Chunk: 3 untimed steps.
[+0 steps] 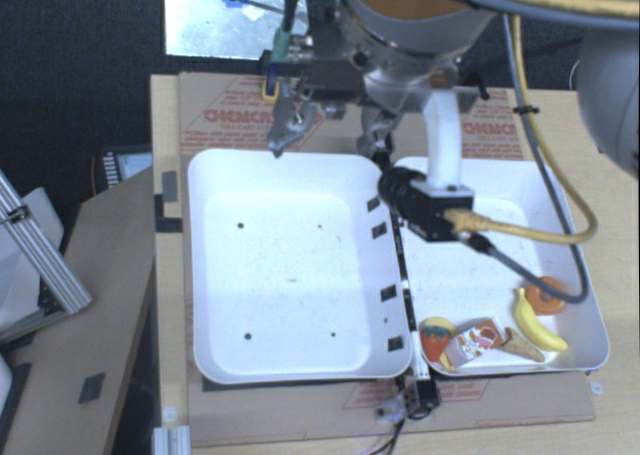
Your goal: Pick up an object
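Note:
My gripper [330, 133] hangs above the back rim of the left bin [215, 243]. Its two fingers [287, 129] stand wide apart, open, with nothing between them. The objects lie in the front corner of the right bin [585, 273]: a yellow banana [538, 321], an orange piece [547, 293] behind it, a red-orange round fruit [437, 338], a small printed packet [475, 340] and a tan wedge [524, 345]. The gripper is well apart from all of them, up and to the left.
A black box [428, 208] with a yellow cable [530, 235] and a white post [443, 148] hang over the divider between the bins. Cardboard [230, 108] lies under both bins. A metal rail [40, 253] leans at the left.

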Motion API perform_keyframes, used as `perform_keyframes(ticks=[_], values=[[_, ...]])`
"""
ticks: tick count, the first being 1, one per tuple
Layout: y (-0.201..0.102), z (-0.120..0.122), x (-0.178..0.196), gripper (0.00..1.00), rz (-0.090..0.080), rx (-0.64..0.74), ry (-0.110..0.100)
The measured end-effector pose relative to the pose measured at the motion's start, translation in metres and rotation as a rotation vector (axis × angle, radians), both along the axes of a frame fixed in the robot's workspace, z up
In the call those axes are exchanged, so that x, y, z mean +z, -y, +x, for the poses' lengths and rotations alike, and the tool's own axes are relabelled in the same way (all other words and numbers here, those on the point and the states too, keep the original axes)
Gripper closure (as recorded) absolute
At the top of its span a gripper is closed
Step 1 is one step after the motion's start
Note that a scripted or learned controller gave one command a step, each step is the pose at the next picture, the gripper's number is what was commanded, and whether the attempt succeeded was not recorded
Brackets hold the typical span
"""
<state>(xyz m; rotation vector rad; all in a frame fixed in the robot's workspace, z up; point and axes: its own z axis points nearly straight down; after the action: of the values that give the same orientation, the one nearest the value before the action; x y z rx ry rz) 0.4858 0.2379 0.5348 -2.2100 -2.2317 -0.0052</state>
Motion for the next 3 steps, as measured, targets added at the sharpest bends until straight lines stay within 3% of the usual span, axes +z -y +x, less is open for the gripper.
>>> perform_keyframes(ticks=[1, 2, 3], values=[[0.003, 0.001, 0.012, 1.00, 0.001, -0.004, 0.002], [0.038, 0.001, -0.012, 1.00, -0.003, -0.010, -0.002], [0.002, 0.002, 0.001, 1.00, 0.000, -0.003, 0.001]])
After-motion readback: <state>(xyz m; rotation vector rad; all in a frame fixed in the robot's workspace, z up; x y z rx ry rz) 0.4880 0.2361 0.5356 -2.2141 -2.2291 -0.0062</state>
